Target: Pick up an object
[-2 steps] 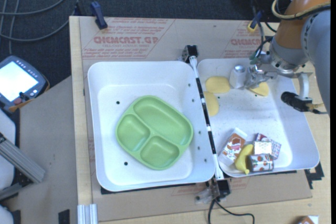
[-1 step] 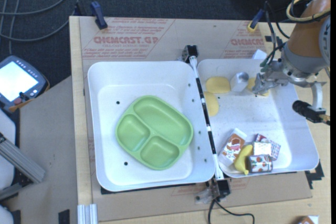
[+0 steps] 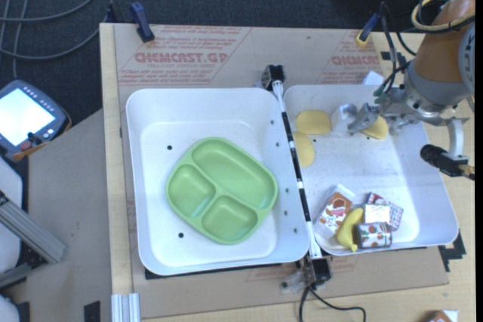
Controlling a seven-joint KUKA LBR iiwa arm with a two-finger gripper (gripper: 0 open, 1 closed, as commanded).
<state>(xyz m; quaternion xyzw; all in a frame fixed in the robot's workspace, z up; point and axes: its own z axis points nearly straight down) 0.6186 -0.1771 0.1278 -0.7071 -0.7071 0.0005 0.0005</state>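
The grey two-finger gripper (image 3: 361,121), its opening impossible to judge, hovers near the right white bin's (image 3: 423,185) far edge, seemingly targeting the pale yellow soft lump (image 3: 376,130).

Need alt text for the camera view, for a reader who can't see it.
A grey and orange robot arm reaches from the right into the right white bin, its gripper low among yellow pieces near the far wall. A banana and small cartons lie in that bin's near corner; the left bin holds a green divided plate.

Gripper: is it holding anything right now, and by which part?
Cannot be told. The gripper sits low in the right bin beside a yellow piece, but no grasp is visible.
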